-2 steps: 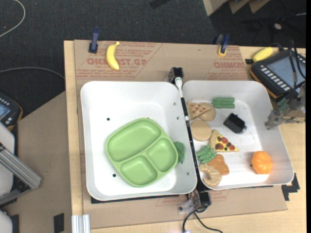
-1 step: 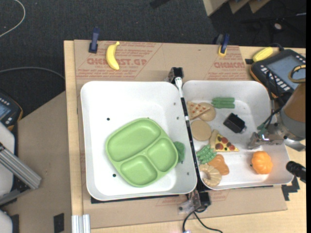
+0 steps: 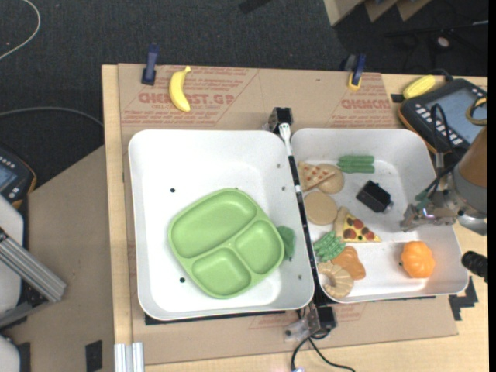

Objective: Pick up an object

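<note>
Near gripper, seemingly round orange

Bins: smooth white plastic, slight sheen. Green tray: matt plastic. Bench top: brown cardboard, matt, printed red. Toy orange, banana: smooth plastic. Floor: dark rough carpet.

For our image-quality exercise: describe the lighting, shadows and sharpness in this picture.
Camera view: even overhead light; the green plate and orange fruit cast only soft shadows; the left bin looks bright white, without harsh glare; the gripper at the right looks slightly blurred.
</note>
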{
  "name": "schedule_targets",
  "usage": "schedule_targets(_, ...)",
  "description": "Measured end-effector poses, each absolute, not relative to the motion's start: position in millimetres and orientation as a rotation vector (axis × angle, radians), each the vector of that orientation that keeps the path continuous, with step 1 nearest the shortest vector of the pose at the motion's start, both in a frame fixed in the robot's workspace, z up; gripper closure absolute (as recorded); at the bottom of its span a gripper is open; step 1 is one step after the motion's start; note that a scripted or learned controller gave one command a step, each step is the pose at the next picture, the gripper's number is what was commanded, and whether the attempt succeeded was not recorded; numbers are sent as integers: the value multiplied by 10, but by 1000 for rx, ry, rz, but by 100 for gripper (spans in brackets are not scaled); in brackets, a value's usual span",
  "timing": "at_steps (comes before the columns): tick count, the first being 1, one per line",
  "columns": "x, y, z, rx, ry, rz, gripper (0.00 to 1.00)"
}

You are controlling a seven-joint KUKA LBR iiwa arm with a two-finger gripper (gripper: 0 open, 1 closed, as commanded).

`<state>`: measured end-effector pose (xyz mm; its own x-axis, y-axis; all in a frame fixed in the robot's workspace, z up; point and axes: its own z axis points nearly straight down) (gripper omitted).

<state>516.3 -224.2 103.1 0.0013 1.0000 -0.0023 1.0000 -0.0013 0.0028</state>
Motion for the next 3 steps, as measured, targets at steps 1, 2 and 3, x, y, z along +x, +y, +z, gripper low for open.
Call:
schedule_targets(1, 4982, -2052, 845, 2223, 2220, 0, 100)
schedule_targets(2, 5237, -1576, 1524, 2212, 2223, 6, 100)
schedule_targets(3, 5100, -1589, 987, 2216, 2217, 6, 100)
